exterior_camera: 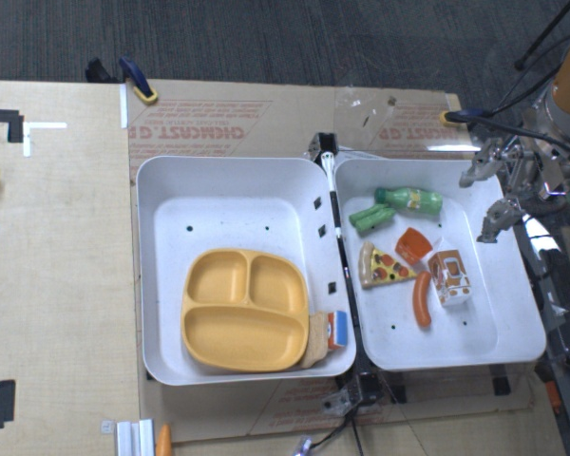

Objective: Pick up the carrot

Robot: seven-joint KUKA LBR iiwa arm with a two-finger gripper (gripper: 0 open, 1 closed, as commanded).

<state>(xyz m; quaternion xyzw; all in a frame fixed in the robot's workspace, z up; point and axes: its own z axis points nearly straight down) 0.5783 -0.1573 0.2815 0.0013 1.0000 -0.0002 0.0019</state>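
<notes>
The yellow plate (245, 310) sits near, in the left bin (161, 198). The carrot (422, 299) lies in the right bin (513, 335). The gripper (489, 196) hangs open, holding nothing.

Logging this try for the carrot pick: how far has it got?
Nothing looks done yet: the carrot lies in the right bin, beside the pizza slice. The gripper hangs over that bin's right rim, apart from the carrot. The approach, the grasp and the lift are all left.

The carrot (422, 300) is a slim orange toy, lying flat and nearly lengthwise on the floor of the right bin (513, 335). Its upper end sits just beside the pizza slice (385, 267) and the small carton (450, 277).
</notes>
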